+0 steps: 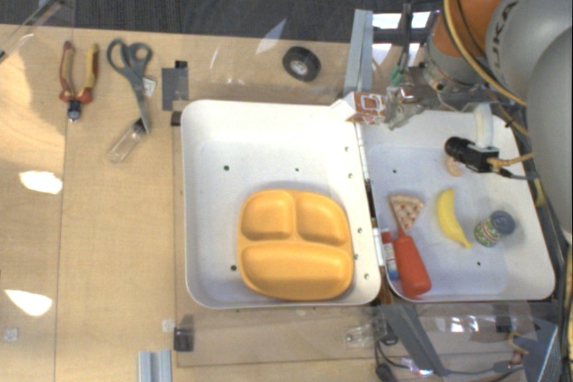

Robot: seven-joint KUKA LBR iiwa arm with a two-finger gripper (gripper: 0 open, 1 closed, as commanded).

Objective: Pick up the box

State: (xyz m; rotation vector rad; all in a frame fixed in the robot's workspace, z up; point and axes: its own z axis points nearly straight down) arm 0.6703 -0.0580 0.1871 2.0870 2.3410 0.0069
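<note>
A small box [365, 106] with red and white print is at the far left corner of the right bin [524, 282], up against the rim between the two bins. My gripper [395, 106] is right beside it, on its right, at about the same height. The view does not show whether the box is between the gripper's jaws or only next to them. The grey arm with its orange band comes in from the upper right and hides the far right part of that bin.
The right bin also holds a pizza-slice toy [406, 211], a banana [452, 217], a small can [492, 228] and a red bottle [411, 266]. A yellow divided tray [295, 243] lies in the left bin [215, 192]. Scissors [134, 76], pliers [76, 76] and a tape roll [302, 63] lie on the bench.
</note>
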